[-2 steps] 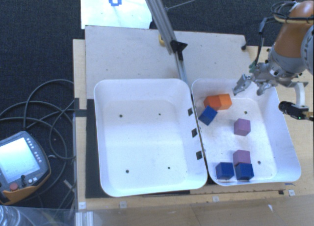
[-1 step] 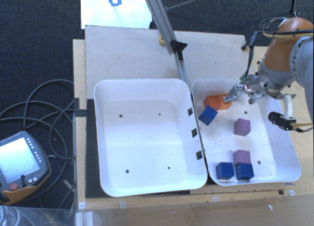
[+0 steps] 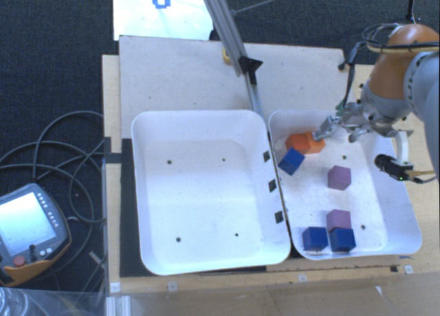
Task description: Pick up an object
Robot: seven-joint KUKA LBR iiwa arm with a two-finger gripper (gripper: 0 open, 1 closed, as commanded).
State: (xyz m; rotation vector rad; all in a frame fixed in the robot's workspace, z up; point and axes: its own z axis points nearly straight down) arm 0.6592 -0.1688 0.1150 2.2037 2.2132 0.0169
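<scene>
closest to the camera, at the lower edge of the right bin (image 3: 412, 235), two dark blue cubes (image 3: 328, 239) sit side by side and touch each other, with a purple cube (image 3: 337, 219) just behind them at about 12 o'clock from the pair. further up, near the middle of this bin, a second purple cube (image 3: 339, 177) stands alone. at 10 o'clock from it lies the orange block (image 3: 304, 143), and a blue cube (image 3: 291, 161) touches it at its 7 o'clock corner, close to the bin wall. the gripper (image 3: 328, 130) is at 2 o'clock of the orange block, very near its upper right edge, but if the fingers are apart or together, this i cannot tell; nothing is seen between them. the left bin (image 3: 148, 170) is at 9 o'clock of all this. i judge the orange block is the thing to take. it looks like a small solid block, light, stiff and not fragile, with flat faces that may be a little smooth. the best hold seems across two opposite flat sides, not the corners, and away from the side where the blue cube leans, so it is not pushed or lifted together.
</scene>
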